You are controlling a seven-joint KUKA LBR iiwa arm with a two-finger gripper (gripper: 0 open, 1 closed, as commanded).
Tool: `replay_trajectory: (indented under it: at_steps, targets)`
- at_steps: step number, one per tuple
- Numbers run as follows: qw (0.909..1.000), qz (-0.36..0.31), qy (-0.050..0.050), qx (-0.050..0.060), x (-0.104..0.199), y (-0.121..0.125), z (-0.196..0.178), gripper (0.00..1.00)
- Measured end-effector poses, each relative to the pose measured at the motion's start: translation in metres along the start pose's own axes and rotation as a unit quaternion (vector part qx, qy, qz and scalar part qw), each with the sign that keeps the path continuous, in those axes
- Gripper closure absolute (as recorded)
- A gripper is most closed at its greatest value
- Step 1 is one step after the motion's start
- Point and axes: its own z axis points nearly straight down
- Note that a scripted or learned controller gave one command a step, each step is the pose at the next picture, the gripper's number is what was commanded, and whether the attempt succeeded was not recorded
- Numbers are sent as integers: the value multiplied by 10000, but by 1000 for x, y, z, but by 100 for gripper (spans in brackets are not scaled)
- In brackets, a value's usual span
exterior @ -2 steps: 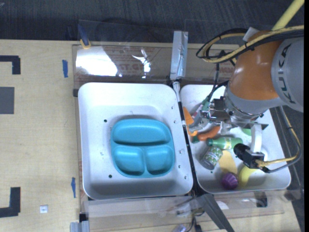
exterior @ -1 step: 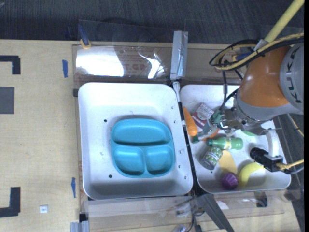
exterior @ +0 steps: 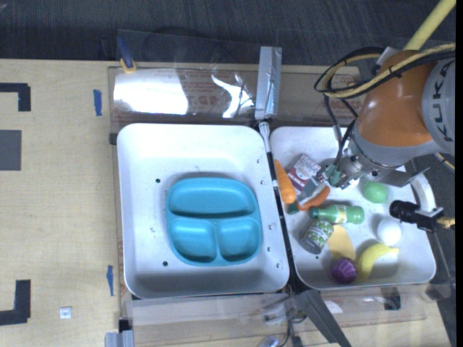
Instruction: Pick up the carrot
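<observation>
A pale wooden bench (exterior: 58,215) under dark carpet (exterior: 217,6) holds a white bin (exterior: 137,194) with a blue tray (exterior: 213,219). The carrot (exterior: 284,183) lies along the right bin's (exterior: 419,266) left wall. Just right of it the gripper (exterior: 334,176) hangs low; I cannot tell its finger state.

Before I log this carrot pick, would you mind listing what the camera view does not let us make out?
- Gripper: finger state too small and cluttered to read.
- Second orange piece below the gripper: too small to identify.
- Carrot against the right bin's left wall: its lower end is hidden among neighbouring items.
- Can: label too small to read.
</observation>
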Motion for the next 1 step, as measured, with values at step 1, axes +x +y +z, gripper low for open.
replay_trajectory:
  at_steps: [1]
  targets:
    - [9973,-737,-12,-32,-21,-59,62,0]
